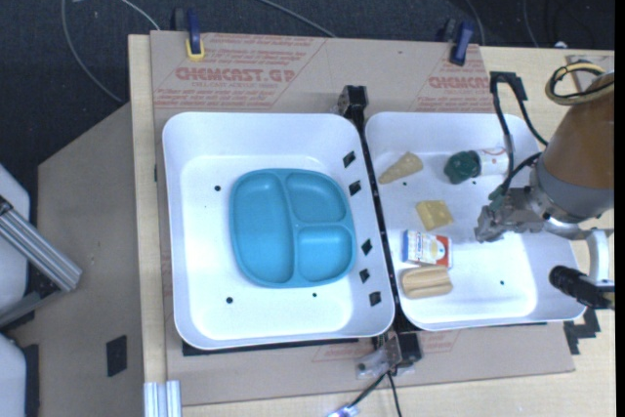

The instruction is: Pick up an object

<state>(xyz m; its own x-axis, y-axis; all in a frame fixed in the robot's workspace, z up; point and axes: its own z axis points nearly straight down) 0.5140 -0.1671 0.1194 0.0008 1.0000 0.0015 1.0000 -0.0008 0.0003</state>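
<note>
The right bin [508, 300] holds a tan wedge [400, 168], a dark green round object [462, 166], a yellow block [434, 214], a small white, red and blue carton [427, 249] and a tan bread-like roll [427, 282]. My gripper [500, 222] is low over the right part of this bin, to the right of the yellow block and below the green object. Nothing shows between its fingers.
The left bin [186, 239] holds a blue divided plate [292, 226]. A black divider with clips [363, 200] runs between the bins. Black cables [508, 122] cross the right bin's far edge. The arm's orange band [586, 146] stands at the right.
</note>
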